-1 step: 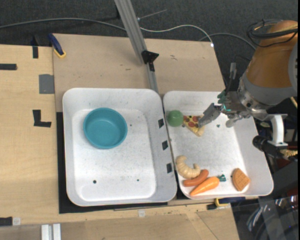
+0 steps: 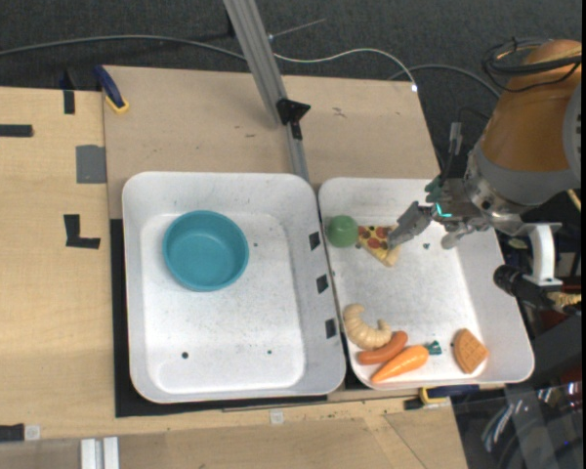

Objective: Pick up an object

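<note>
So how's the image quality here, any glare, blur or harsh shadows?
Camera view: even, soft lighting with faint shadows; the white bins look bright without blown-out glare; overall slightly soft, so the pizza slice by the gripper lacks detail; the blue bowl and carrot read clearly.

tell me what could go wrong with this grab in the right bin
The gripper sits at the pizza slice, which lies flat and right beside the green ball. The fingers may slide over the thin slice, or nudge the ball so it rolls against the bin wall.

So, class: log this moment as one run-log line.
gripper: over right bin, at pizza slice | grasp: cannot tell | blue bowl: left bin
</note>
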`<control>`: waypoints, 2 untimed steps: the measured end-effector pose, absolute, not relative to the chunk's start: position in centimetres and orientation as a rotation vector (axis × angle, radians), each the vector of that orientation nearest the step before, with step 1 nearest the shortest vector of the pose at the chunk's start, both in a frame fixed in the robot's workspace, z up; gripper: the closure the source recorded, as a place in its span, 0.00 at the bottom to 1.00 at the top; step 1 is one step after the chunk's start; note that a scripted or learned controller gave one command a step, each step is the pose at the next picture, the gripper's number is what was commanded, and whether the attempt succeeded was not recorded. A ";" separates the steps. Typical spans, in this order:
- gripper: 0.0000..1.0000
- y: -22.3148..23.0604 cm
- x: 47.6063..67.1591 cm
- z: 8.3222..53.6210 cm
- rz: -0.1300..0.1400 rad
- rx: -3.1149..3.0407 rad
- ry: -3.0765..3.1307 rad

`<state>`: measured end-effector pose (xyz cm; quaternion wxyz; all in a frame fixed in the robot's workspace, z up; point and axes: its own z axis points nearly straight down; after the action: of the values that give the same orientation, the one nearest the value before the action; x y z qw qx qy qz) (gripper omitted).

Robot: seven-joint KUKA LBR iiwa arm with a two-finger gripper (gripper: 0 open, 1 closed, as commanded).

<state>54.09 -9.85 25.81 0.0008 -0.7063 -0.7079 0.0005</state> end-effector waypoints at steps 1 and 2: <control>0.00 -9.7 54.5 19.5 0.008 -2.216 -2.218; 0.00 -10.2 55.2 14.0 0.008 -2.217 -2.219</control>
<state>55.17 -10.22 14.01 0.0027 -0.7068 -0.7074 0.0026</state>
